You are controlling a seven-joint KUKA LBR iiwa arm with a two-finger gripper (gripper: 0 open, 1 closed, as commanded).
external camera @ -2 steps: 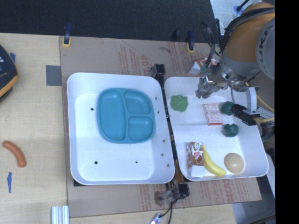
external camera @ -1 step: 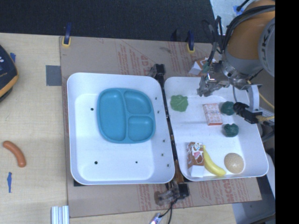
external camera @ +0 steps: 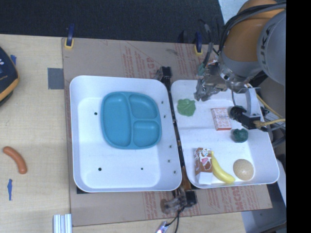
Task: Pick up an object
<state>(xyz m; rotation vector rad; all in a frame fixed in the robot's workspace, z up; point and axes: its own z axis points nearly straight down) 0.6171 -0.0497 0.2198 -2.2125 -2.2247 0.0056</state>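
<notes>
My gripper [external camera: 203, 93] hangs over the far left part of the right bin [external camera: 272, 178], just right of and above a light green lump [external camera: 185, 107]. Nothing shows between its fingers. A small pink and white box [external camera: 221, 119] lies in the middle of that bin. A dark green round piece [external camera: 239, 135] sits to the box's right. Along the near edge lie a brown and white packet [external camera: 202, 165], a yellow banana [external camera: 221, 171] and a tan bun-like ball [external camera: 243, 169].
The left bin [external camera: 82, 169] holds a blue divided plate [external camera: 130, 119]. An orange sausage [external camera: 15, 159] lies on the bench at the far left. A dark device [external camera: 6, 76] sits at the left edge. A black clamp [external camera: 165, 73] stands between the bins.
</notes>
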